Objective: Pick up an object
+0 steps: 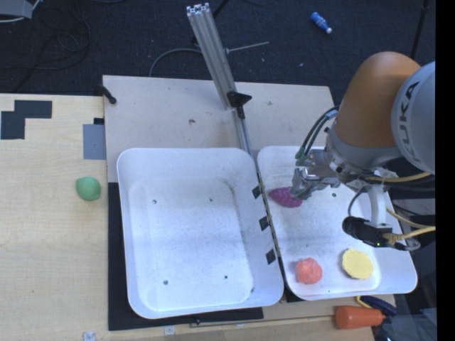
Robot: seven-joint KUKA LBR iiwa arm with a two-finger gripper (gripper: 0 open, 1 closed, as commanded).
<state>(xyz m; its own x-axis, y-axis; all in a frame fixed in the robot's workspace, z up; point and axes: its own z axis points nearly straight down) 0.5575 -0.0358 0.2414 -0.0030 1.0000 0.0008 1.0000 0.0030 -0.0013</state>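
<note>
While lying alone on the counter [43, 261], green ball [88, 188] sitting far left; left bin [142, 163] next; hand [304, 187] pressing down at purple object [286, 198] in right bin [398, 279], finger state impossible to tell; red object [308, 271] and yellow object [357, 263] resting nearer.

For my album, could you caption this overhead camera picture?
Robot gripper reaching down to a purple object in the right bin.

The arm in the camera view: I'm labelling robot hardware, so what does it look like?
The arm is grey and rounded, with a large orange band above the wrist and black KUKA lettering on its side. Thin dark and pale cables loop along the wrist down to a small metallic gripper. A black cylindrical part hangs below it, with yellowish cables trailing right.
</note>
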